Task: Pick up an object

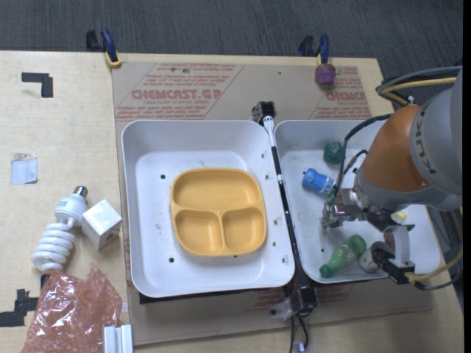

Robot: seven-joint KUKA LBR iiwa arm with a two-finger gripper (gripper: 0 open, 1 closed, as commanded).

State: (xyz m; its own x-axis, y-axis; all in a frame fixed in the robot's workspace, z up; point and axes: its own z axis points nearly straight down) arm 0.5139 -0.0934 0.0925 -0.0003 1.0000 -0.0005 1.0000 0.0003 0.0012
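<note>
My gripper (333, 217) hangs low over the middle of the right bin (298, 142), under the grey and orange wrist (394, 160). A blue object (318, 181) lies just up and left of it. Near the bin's far wall sits a dark green rounded object (334, 151). A light green bottle-like object (341, 256) lies just below the gripper, near the bin's front wall. A bit of yellow (399, 216) shows beside the wrist. Nothing is visibly held.
The left bin (147, 197) holds a yellow divided plate (218, 210). A divider strip (278, 175) runs between the bins. Left of the bins lie a spiral light bulb (59, 234), a white cube (101, 223) and crumpled plastic wrap (70, 311). A purple item (325, 73) sits by the back clamp.
</note>
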